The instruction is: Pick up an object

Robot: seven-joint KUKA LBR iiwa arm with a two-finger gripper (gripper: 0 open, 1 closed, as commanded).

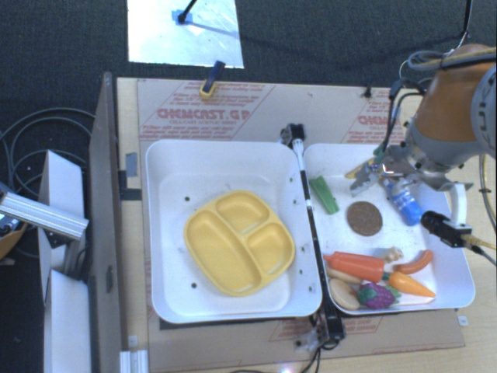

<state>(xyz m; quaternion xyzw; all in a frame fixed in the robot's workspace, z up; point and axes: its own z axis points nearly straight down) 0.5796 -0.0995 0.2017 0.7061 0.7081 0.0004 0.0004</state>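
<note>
While the gripper hangs open over the right bin, near its back edge, it holds nothing (so no pick is done yet). A blue bottle lies just beside it, with a brown disc nearby.

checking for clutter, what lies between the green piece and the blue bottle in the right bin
In the camera view, the hand hangs between the green piece and the blue bottle; the brown disc lies just below that line.
</note>
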